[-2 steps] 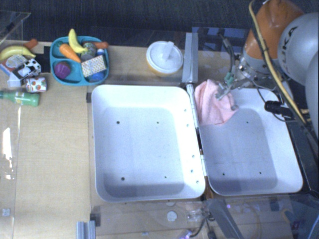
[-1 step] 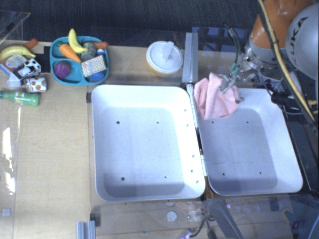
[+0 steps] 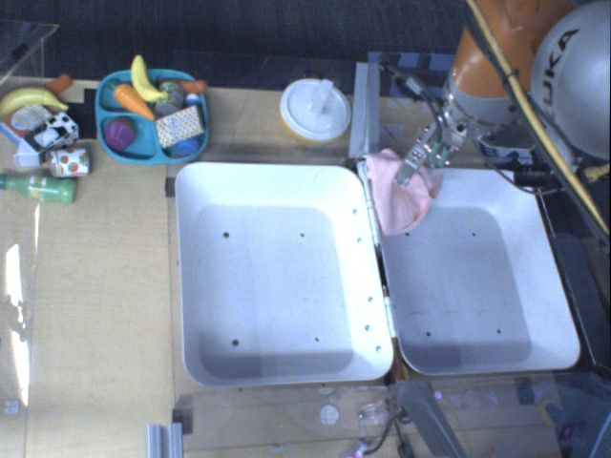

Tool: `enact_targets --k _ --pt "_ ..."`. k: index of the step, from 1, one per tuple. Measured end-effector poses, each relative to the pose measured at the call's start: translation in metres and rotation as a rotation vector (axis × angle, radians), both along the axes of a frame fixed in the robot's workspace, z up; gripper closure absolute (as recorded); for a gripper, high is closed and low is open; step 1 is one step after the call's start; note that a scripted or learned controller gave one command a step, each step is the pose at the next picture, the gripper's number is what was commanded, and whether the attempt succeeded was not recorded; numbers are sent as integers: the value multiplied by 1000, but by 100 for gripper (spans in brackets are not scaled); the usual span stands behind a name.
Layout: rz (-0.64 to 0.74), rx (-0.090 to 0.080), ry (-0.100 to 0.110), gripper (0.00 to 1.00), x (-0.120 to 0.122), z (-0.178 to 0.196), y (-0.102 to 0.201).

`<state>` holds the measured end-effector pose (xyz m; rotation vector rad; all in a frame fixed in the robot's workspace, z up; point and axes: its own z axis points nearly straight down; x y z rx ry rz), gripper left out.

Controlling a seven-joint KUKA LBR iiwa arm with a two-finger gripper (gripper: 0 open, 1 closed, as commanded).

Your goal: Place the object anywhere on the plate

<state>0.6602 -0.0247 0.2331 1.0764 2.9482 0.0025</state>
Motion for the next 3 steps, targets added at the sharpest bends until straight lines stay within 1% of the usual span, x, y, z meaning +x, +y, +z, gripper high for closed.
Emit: enact_targets --k 1,2,3 --pt "402 -1 0 100 -5 1 51" --pt "700 -1 -1 100 -22 -1 89" --pt "702 0 0 100 -41 -6 136"
